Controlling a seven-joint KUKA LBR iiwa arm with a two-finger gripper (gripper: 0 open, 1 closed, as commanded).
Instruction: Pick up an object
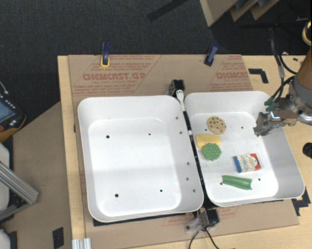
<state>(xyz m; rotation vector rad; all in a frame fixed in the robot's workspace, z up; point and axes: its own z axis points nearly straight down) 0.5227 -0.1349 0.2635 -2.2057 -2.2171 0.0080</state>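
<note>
Hovering: gripper (263, 124) sits over the right bin's (293, 167) right rim, high on that side, carrying nothing visible.
Fingers: cannot tell whether they are apart or together; the tip is too small and dark to read.
Nearest thing: the cookie (216, 125), left of the gripper with bare floor between them.
Middle cluster: yellow piece (207, 140) touching the green ball (212, 152) just below it, both close to the divider.
Lower things: carton (247, 162) lies flat, green pod (236, 182) below it near the front wall.
Left bin: (90, 149) white floor, well apart from the gripper.
Risk, rim: a straight descent from here likely meets the wall or bare floor.
Risk, cluster: closing on the ball may nudge the yellow piece and squeeze both out.
Risk, flat things: cookie and carton offer little height, so fingers may slide over them.
</note>
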